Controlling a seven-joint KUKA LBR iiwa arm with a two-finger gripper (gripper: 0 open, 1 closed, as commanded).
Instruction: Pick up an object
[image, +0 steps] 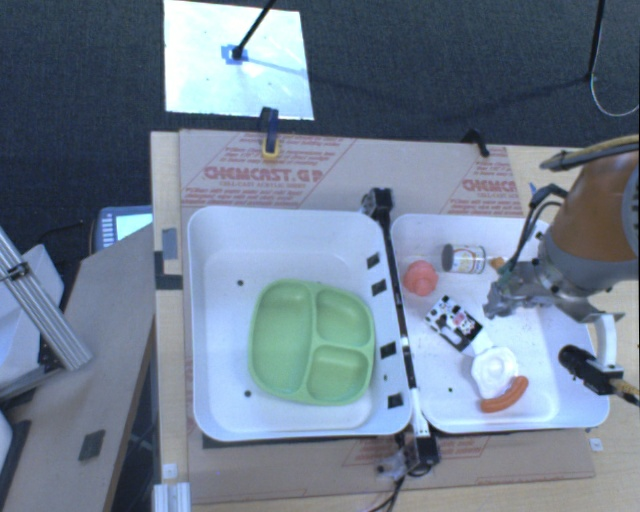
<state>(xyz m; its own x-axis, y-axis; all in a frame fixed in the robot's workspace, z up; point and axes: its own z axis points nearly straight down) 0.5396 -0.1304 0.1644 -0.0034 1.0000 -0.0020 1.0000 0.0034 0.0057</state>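
The right bin (560, 405) holds a pink ball (420, 278), a small silver can (464, 260) lying on its side, a black-and-white patterned box (453, 323), a white round object (494, 367) and an orange sausage (502, 395). My gripper (498, 301) hangs over the middle of this bin, just right of the patterned box and above the white object. The can lies a little up and to the left of it. I see nothing held in it.
A green divided plate (311, 343) lies in the left bin (215, 300). A black divider strip (391, 300) runs between the two bins. The arm's orange band (600, 205) reaches in from the right above the right bin's far corner.
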